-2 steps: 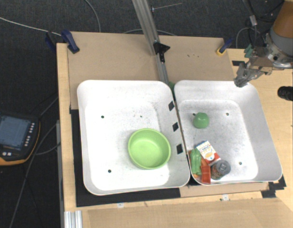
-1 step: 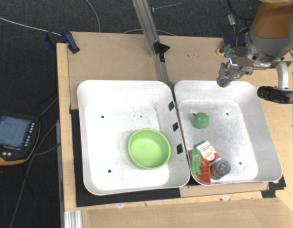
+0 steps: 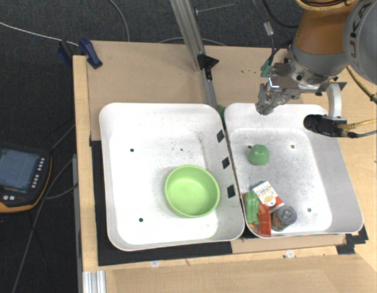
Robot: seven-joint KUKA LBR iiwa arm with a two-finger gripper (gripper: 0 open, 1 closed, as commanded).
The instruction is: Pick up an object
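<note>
My gripper (image 3: pixel 266 105) hangs over the far edge of the right bin (image 3: pixel 325 182), with nothing visible between its fingers. Below it in that bin sits a small green round object (image 3: pixel 258 155). At the bin's near left corner lie an orange and white carton (image 3: pixel 265 195), a green and red packet (image 3: pixel 256 214) and a grey round can (image 3: pixel 285 217), packed close together. The left bin (image 3: pixel 133 163) holds a light green bowl (image 3: pixel 192 191) near its front right.
A metal pole (image 3: pixel 191 29) slants up from between the bins at the back. Black clips (image 3: pixel 225 162) mark the seam between the bins. A handheld pendant (image 3: pixel 14 176) lies off the bench at the left.
</note>
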